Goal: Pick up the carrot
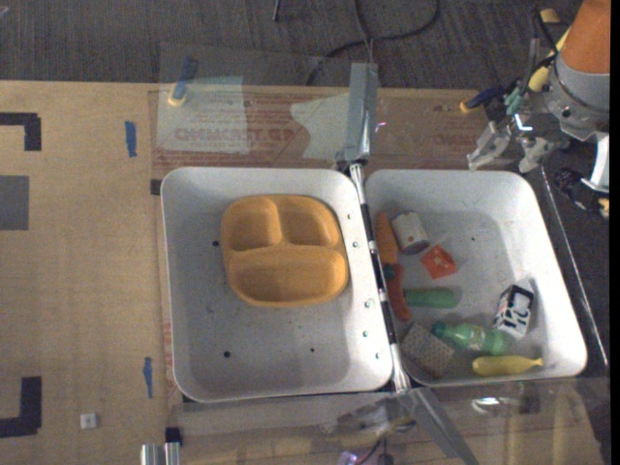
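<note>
The carrot hugs my right bin's left wall, with a can just beside it and a sausage below, leaving open floor only toward the bin's upper right.

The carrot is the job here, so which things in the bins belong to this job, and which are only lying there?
For the job:
carrot, at the right bin's left wall
gripper, above that bin's far rim

Just lying about:
divided plate in the left bin
can
orange wedge
cucumber
green bottle
banana
grey sponge
</note>
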Action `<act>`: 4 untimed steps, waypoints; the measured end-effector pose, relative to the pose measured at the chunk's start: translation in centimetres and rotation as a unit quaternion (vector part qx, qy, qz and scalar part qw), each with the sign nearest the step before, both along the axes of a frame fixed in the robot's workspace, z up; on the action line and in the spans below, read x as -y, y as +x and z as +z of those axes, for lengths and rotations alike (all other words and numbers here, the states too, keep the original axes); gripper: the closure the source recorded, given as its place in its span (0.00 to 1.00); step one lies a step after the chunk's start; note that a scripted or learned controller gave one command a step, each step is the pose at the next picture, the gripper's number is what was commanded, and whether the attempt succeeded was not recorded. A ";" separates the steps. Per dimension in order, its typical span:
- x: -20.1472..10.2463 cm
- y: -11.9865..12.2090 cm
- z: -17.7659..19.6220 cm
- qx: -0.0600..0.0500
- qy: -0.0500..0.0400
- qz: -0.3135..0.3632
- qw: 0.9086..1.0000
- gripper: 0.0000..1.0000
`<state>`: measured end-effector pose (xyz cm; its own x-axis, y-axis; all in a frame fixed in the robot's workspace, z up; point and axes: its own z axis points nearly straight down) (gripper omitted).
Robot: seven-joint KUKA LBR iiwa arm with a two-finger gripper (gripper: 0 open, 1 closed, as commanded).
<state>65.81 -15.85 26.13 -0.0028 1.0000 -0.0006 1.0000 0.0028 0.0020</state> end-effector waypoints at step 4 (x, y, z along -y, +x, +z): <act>-12.0 -15.9 -7.7 -0.002 0.001 0.144 0.990 1.00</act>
<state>49.87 -3.82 18.43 -0.2878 0.9577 0.0018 0.9577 0.2878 -0.0018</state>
